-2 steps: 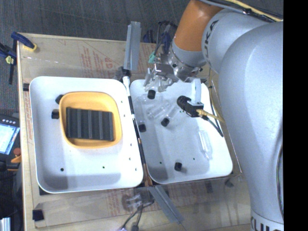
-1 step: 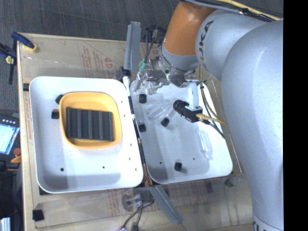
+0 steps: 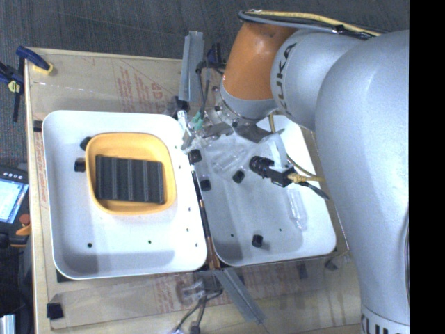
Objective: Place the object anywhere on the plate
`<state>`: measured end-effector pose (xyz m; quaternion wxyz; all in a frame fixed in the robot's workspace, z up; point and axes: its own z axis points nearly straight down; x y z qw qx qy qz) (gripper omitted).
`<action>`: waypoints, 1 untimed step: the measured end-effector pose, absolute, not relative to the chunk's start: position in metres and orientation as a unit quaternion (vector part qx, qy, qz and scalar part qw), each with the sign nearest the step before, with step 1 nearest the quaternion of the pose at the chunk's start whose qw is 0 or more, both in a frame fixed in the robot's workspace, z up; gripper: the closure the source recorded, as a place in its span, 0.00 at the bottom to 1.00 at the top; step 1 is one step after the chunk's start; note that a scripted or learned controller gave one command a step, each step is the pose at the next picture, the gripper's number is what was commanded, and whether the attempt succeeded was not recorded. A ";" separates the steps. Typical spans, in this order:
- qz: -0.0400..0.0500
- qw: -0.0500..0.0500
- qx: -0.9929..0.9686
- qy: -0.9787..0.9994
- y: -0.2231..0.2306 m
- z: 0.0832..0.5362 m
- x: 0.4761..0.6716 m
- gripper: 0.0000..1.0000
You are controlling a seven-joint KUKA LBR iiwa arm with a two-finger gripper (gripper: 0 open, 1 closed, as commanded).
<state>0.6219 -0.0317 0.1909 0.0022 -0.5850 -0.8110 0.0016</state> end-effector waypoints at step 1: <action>0.002 0.003 -0.528 -0.850 0.004 0.191 0.592 1.00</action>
